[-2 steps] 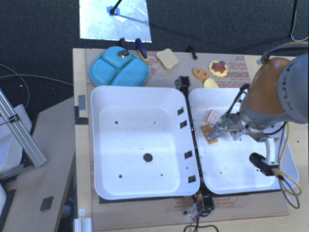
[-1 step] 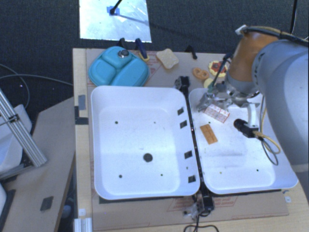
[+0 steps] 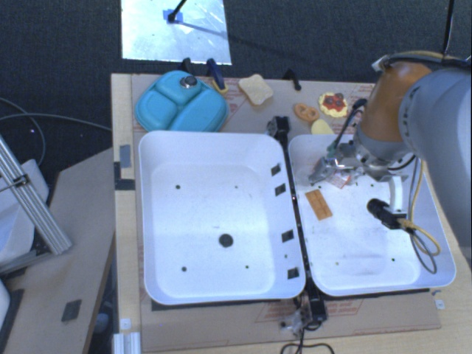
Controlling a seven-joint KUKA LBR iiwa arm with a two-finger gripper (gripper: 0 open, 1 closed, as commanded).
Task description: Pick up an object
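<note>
two white bins sit side by side below my camera, and nearest to me both floors are mostly bare. the left bin (image 3: 158, 271) holds just one small dark disc (image 3: 226, 240) on its floor, well apart from everything else. in the right bin (image 3: 354, 271) the one loose piece i can make out is an orange rectangular block (image 3: 318, 204), lying flat close to the divider. its long axis runs on a diagonal, from upper left down to lower right, the far end pointing toward the back of the bin. further in, the gripper (image 3: 332, 169) hangs low over the back of the right bin, near the block but apart from it. something small and reddish shows beside the metal there, but i can't resolve what it is, and i cannot tell whether the pincer is apart or together.

as for progress, i judge the pick not yet done: the block rests on the floor and nothing is visibly between the fingers. reaching it, closing on it and lifting are all left.

beyond the bins, on the back of the bench, lie a blue divided tray (image 3: 181, 105), a slice of toast (image 3: 255, 89) and a few toy foods (image 3: 333, 104).
</note>
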